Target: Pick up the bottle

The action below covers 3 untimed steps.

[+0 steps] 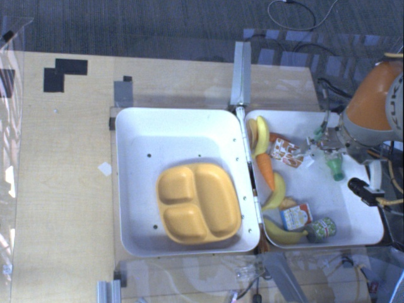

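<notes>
1. Up at the right bin's (353,235) far right side, the gripper (323,139) hangs over the white floor at the end of the grey arm (372,103) with its orange band; whether it is released or clenched on anything I cannot tell, since the metal parts blur together.
2. Just beside it, toward the near side, the green bottle (334,166) lies tilted on the bin floor close to the right wall; contact with the gripper cannot be judged.
3. Left of the gripper, a red and white packet (285,152) lies near the bin's far left part.
4. Along the left wall sit a banana (261,134) at the far end, a carrot (267,171) below it, and another banana (276,192) nearer still.
5. At the near edge, a third banana (282,232) lies under a small carton (295,216), with a green can (322,228) just to its right.
6. Beyond the shared wall, the left bin (136,169) holds a yellow divided tray (198,202) toward its near right corner.
7. Both bins rest on the wooden bench (60,188).
</notes>
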### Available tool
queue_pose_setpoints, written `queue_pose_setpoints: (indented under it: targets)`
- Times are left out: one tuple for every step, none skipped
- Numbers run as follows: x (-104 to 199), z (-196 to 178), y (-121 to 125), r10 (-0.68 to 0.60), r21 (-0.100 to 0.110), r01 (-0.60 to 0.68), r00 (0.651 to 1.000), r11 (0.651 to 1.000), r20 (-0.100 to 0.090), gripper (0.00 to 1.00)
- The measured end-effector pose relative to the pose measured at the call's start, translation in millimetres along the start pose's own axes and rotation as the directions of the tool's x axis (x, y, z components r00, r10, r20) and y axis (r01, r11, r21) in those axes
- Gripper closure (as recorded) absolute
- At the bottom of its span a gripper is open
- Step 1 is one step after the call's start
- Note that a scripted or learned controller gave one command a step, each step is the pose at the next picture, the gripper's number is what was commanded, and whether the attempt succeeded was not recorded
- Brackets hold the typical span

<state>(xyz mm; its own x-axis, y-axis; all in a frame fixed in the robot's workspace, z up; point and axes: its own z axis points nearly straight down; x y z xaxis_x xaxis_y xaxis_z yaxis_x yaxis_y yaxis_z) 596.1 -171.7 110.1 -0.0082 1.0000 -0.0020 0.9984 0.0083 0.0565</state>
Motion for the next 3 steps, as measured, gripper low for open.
queue_pose_setpoints:
  targets:
    - [-7,-1,-8,-0.072,-0.004,0.072,0.997,0.997,-0.006,0.00]
    - [-9,-3,-28,-0.085,-0.008,0.085,0.996,0.996,-0.001,0.00]
    - [-10,-18,-23,-0.086,-0.021,0.086,0.996,0.996,0.006,1.00]
